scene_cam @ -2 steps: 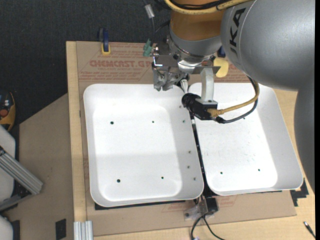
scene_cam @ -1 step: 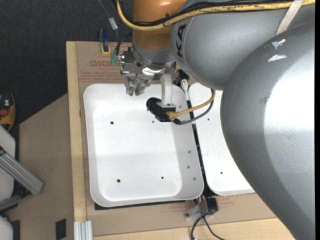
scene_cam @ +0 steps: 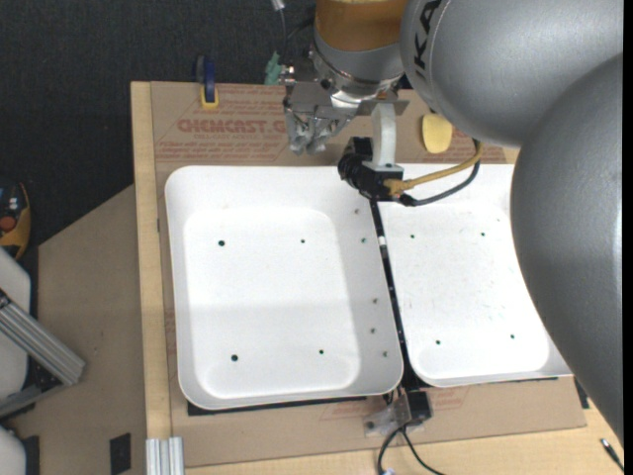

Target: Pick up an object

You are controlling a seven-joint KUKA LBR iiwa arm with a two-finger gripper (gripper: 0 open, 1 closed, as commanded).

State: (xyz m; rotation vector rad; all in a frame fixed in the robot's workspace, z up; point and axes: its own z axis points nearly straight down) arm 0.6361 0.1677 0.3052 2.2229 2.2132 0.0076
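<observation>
Gripper (scene_cam: 309,139) is hovering past the left bin (scene_cam: 188,265)'s far rim. Nothing is showing between its fingers, so picking is remaining undone.

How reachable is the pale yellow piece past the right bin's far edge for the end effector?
Probably reachable. The end effector is over the brown board beyond the left bin, about level with the yellow piece. Only the arm's own black cable mount lies roughly between them.

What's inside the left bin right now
The left bin shows bare white floor with four small dark dots and a shadow across its near part; no object lies in it. The arm covers none of it. The gripper hangs beyond its far rim.
</observation>
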